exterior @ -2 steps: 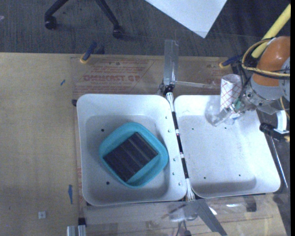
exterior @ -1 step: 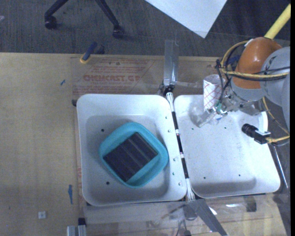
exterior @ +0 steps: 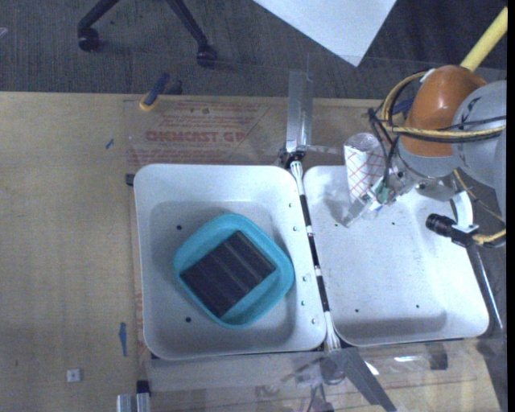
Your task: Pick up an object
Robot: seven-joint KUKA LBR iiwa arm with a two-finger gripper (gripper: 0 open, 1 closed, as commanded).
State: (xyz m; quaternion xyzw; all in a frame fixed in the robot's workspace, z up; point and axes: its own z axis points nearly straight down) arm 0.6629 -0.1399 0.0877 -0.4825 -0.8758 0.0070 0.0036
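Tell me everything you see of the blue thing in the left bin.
The blue dish is a shallow, rounded-square tray, plastic by its look, turquoise, with a dark ribbed rectangular insert lying inside it. It lies flat, turned at a diagonal, on the floor of the left bin, near the middle. Nothing else touches it.

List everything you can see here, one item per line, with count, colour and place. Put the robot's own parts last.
bins: two, white, side by side on the bench.
dish: one, teal with a dark ribbed panel in it, in the left bin.
cup: one, white with a red grid pattern, tilted at the back of the right bin, at the hand.
bench: one, tan wood, under the bins.
clamp: one, blue and yellow, at the back edge of the bench.
sheet: one, white, on the floor behind the bench.
chair base: one, black with castors, top left.
arm: one, grey with an orange band, from the right.
hand: one, dark, over the right bin beside the cup.
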